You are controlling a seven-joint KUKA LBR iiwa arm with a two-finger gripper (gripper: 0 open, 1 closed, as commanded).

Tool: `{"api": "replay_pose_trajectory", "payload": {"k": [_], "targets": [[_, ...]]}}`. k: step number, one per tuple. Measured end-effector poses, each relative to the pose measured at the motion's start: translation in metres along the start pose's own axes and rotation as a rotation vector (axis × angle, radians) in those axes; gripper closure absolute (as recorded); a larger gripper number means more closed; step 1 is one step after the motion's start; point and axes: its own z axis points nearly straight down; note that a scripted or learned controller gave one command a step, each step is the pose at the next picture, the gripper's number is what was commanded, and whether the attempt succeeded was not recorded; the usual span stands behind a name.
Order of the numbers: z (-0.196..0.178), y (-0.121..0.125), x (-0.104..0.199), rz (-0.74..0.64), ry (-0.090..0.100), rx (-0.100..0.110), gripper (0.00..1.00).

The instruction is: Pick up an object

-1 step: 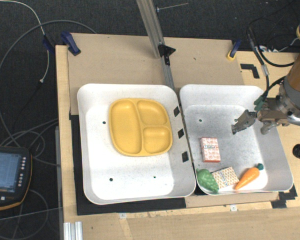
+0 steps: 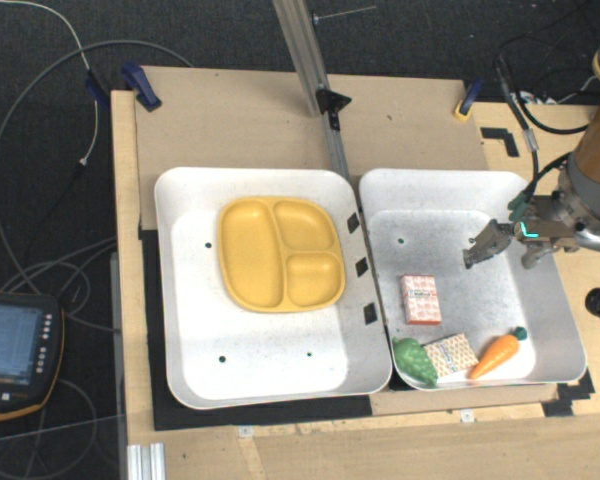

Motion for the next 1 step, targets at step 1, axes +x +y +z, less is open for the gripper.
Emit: {"api": "replay_pose_trajectory", "payload": {"k": [1], "targets": [[0.0424, -0.0027, 0.0020, 0.001, 0.001, 0.006, 0.00]]}}
